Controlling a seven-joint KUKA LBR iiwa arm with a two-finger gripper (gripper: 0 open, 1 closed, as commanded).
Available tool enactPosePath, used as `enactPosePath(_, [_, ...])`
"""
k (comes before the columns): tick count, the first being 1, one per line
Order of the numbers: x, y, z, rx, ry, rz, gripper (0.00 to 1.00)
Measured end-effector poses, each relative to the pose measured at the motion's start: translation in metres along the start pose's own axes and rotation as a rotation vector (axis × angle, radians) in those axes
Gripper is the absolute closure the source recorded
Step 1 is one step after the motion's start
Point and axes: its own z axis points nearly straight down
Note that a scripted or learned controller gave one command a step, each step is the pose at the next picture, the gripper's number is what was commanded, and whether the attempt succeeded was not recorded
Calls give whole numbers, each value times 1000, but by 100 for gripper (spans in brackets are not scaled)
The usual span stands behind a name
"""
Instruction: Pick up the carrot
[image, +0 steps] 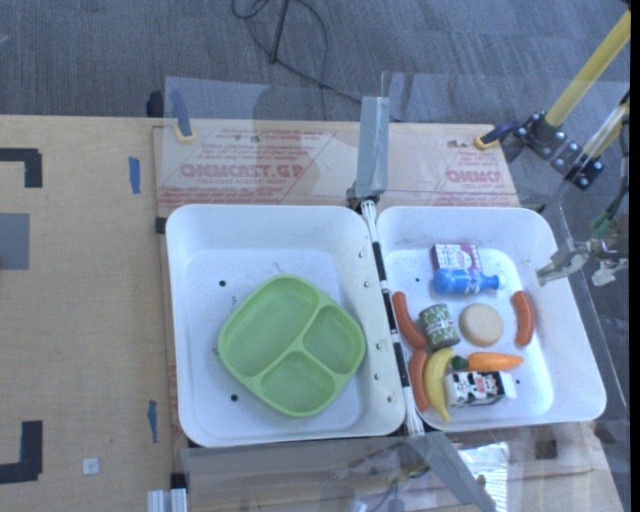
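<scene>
Across the frame's lower two thirds lay the bench (80, 300), tan, bearing two white bins side by side, probably so that goods can go from one to the other.

Left bin (200, 240): held one green divided plate (291, 345) of three compartments, lying flat at an angle, nothing on it.

Right bin (570, 330): held all the small goods, crowded toward its centre and left wall.

Gripper (585, 262): at the right edge of the frame, over the right bin's outer rim, well apart from the goods; whether its fingers stood wide or narrow I cannot tell, and nothing was seen between them. By its place, judged not yet to have started its descent.

Goods, largest first:
- Banana (437, 375), lower left of the right bin, curved, beside a sausage (416, 380) at the wall.
- Blue bottle (464, 283), on its side, just below a purple carton (456, 256).
- Milk carton (478, 388), flat, lowest in the group.
- Second sausage (405, 318), along the left wall; third sausage (522, 316), to the right, apart.
- Carrot (494, 361), the task's thing: orange, lying lengthwise left to right, just below the biscuit (483, 323), just above the milk carton, its leafy end near the banana. Neighbours crowd both long sides; a grasp looks likelier across its freer right end.
- Tin (437, 325), upright, left of the biscuit.
</scene>
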Motion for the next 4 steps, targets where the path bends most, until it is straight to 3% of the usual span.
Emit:
enactPosePath(1, [52,-40,94,-1,0,-322,0])
enactPosePath(2, [47,-47,175,-15,-2,-308,0])
enactPosePath(3, [45,-44,162,-25,-4,-305,100])
enactPosePath(4, [72,-51,84,-1,-1,-269,100])
